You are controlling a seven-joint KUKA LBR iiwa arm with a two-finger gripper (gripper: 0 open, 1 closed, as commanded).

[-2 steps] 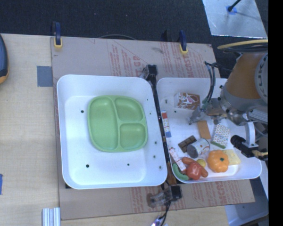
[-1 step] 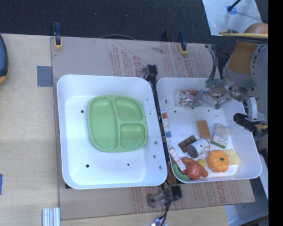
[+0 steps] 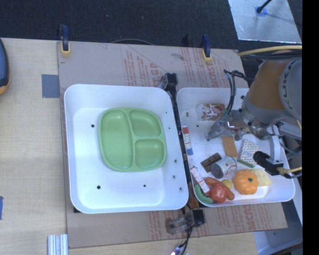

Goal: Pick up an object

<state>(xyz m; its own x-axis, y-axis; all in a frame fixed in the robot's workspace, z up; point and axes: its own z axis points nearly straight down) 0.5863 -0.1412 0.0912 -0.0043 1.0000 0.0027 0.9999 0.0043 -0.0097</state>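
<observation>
A: Where is the tool?

B: Low over the right bin, near its middle, at the end of the grey arm reaching in from the right. Whether it is wide or narrow I cannot tell; the metal parts blur together.

A: Is anything in it?

B: Nothing shows between its tips. Closest to it are a brown block just beside and a crumpled wrapper a little behind.

A: What could go wrong?

B: The things lie crowded. I judge a descent could catch two at once, or push the block under the arm. The round orange pumpkin could roll out of a pinch.

A: Count them.

B: Two white bins; one green divided plate in the left bin. In the right bin: one pumpkin, one red vegetable, one small can, one dark bar, one patterned packet, one wrapper, one brown block. Others are too small to tell.
</observation>
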